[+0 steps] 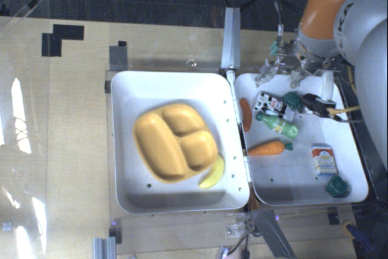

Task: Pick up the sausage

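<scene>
The pale wooden bench carried two white bins; the left bin held a bread loaf and a banana. At the right bin's twelve o'clock the gripper hung spread open, empty. The sausage lay at nine o'clock, against the wall, with a carrot nearby.

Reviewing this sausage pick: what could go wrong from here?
1. The sausage lies right against the right bin's left wall, so a finger may hit the wall or slip off.
2. The gripper is at the bin's far edge; the card and green bottle lie close by the sausage and could get knocked.
</scene>
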`<state>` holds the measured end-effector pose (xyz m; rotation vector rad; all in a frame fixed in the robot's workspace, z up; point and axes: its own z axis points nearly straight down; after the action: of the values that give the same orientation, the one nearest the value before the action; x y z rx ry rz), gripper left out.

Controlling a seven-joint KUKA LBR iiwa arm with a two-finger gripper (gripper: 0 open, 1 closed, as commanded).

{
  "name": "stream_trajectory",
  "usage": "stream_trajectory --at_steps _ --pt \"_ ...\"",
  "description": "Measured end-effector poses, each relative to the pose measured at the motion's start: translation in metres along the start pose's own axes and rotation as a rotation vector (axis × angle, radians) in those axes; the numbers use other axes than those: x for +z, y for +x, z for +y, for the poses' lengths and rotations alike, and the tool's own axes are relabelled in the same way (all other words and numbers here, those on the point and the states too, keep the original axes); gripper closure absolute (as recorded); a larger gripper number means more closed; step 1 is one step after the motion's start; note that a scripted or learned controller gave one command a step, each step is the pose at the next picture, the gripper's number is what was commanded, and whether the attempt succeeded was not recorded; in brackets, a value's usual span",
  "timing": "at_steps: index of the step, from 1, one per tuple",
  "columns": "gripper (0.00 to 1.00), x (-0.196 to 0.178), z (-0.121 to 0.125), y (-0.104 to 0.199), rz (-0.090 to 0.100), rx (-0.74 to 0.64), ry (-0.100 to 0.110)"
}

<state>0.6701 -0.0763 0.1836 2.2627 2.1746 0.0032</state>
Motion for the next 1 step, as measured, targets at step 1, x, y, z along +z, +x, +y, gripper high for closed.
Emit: stream_trajectory --at_steps 1 --pt "0.0 0.0894 0.0002 -0.0161 0.001 -0.164 0.0"
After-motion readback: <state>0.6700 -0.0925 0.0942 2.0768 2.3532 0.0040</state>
